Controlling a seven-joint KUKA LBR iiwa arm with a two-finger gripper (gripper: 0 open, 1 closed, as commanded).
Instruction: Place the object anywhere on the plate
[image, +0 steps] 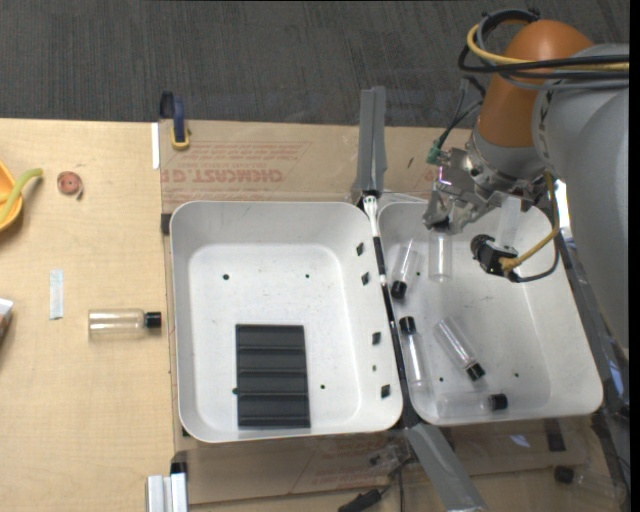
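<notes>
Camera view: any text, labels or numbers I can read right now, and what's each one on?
"CHEMCAST GR..." in red, upside down from this angle, on the cardboard sheet behind the left bin; the letters after "GR" are too blurred to read.
A fainter red line above it on the same sheet: too blurred to read.
Vials in the right bin, the bottle on the bench and the black ridged plate: no legible markings.
</notes>
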